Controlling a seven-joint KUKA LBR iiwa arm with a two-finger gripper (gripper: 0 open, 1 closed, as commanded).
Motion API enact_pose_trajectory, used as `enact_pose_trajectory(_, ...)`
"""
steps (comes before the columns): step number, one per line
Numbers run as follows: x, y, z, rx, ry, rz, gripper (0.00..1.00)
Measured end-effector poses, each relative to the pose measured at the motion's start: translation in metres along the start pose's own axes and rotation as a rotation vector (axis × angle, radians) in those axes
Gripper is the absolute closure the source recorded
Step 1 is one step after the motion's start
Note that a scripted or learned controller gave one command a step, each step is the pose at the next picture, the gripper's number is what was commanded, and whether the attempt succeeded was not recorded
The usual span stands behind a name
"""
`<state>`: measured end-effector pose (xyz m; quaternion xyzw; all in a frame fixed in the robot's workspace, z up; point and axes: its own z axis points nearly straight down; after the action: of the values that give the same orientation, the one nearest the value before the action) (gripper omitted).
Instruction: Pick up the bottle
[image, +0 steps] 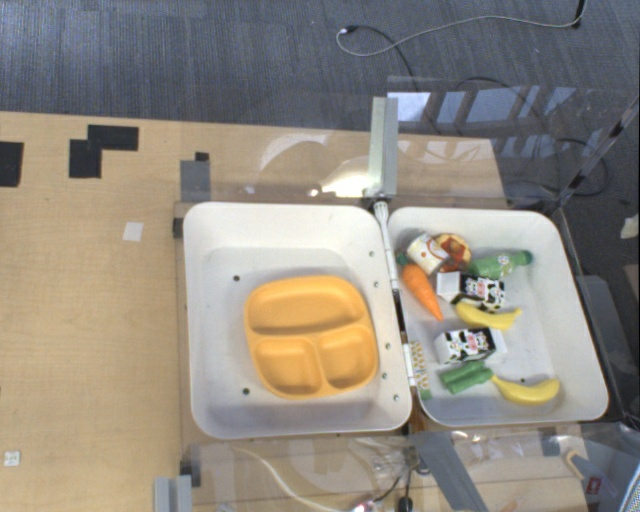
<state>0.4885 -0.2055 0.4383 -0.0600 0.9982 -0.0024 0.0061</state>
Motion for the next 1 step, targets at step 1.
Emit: enact_pose_trajectory(1,-0.048,-0.0048,0.001,-0.001,0.0,-0.226,0.0)
